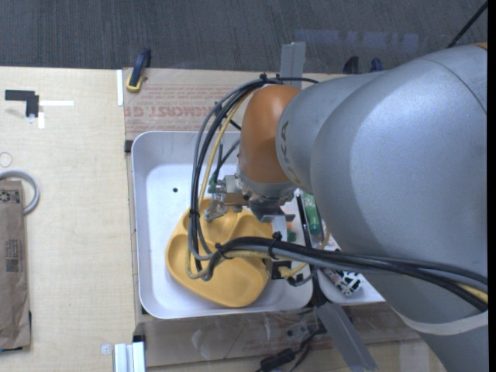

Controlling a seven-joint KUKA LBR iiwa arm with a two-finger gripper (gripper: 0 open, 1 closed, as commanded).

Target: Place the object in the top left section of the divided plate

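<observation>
My grey arm (387, 184), smooth and rounded, reaches in from the right over a shallow white bin (147, 208) with glossy walls. Its orange band (263, 134) bulges above my wrist, and black cables (205, 177) loop down from it. My gripper (260, 208) hangs low over the plate (213, 266), a yellow, matte, softly lobed dish with raised dividers, lying in the bin's near half. How the gripper is set I cannot tell; my wrist hides it. The object I cannot make out. The pale, wood-grained worktop (70, 208) bears a brown paper bag (14, 262) at the left edge.
</observation>
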